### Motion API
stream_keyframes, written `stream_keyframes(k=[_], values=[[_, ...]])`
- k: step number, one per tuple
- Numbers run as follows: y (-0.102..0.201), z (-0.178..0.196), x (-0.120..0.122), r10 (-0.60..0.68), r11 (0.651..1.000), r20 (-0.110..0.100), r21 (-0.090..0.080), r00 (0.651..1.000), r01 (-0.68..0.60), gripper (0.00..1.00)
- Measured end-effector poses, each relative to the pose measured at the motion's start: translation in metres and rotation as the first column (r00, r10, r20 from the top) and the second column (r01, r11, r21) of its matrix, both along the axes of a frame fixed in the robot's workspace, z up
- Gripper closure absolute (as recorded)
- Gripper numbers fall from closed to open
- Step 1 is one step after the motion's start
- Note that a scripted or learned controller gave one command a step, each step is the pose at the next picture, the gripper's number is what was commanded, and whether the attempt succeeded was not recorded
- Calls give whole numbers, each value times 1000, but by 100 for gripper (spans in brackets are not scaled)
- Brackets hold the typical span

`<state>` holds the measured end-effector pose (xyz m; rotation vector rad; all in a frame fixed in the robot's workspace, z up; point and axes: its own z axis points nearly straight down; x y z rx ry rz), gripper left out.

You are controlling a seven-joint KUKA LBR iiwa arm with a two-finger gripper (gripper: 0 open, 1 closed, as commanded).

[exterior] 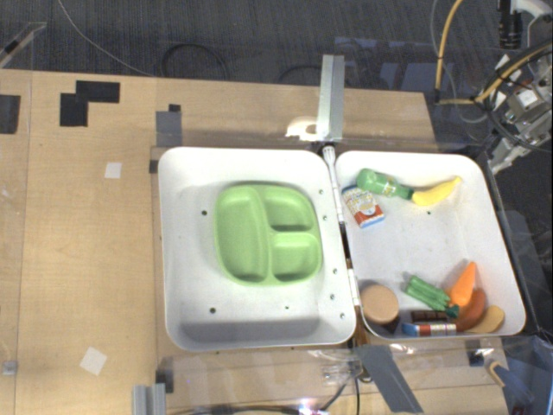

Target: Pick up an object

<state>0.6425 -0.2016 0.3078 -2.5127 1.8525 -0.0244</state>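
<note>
Gripper [523,115] sits at the frame's upper right, outside the right bin [484,223]; jaw state cannot be told. Nearest candidate, the banana [435,192], lies down-left of it in the bin's upper part, long axis roughly left-right

At 2 o'clock, yellow cables [458,7] are looping above the grey metallic arm hardware [523,102], black connector [507,20] showing.

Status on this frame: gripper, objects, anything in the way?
Gripper outside right bin, top right corner. Banana, bottle, carrot untouched inside. Nothing in the way.
</note>
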Motion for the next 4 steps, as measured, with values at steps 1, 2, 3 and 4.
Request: stream_keyframes(k=[1, 2, 3, 4], values=[[1, 13, 2, -3, 1000, 9, 2, 1000, 3, 100], [5, -14, 27, 276, 961, -17, -5, 961, -276, 100], [6, 1, 29, 273, 962, -7, -6, 962, -273, 100], [7, 14, 31, 269, 963, 1, -5, 963, -269, 100]])
